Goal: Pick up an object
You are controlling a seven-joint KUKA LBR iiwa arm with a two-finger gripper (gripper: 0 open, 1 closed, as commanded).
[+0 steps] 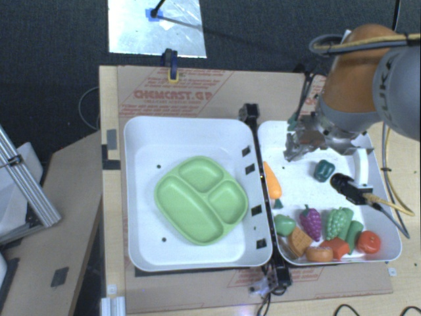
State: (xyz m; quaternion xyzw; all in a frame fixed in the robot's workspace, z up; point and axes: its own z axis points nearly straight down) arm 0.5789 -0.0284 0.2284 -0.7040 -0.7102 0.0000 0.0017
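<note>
Toys lay in the right bin [388, 239]: a carrot [272, 183] by the left wall, a teal piece [323, 170] near the middle, and grapes [311, 221], a tomato [369, 241] and more packed along the front. The tool [297, 149] hung low over bare floor at the back, and I could not tell if it was open or closed. It looked well apart from every toy, so it could have closed on nothing, and in the front pile it could have bumped one toy while going for another.

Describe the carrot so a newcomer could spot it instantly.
Look at the right bin, along its left wall beside the central divider. The carrot lies there alone, above the toy food pile: orange, tapered, the one long pointed piece.
</note>
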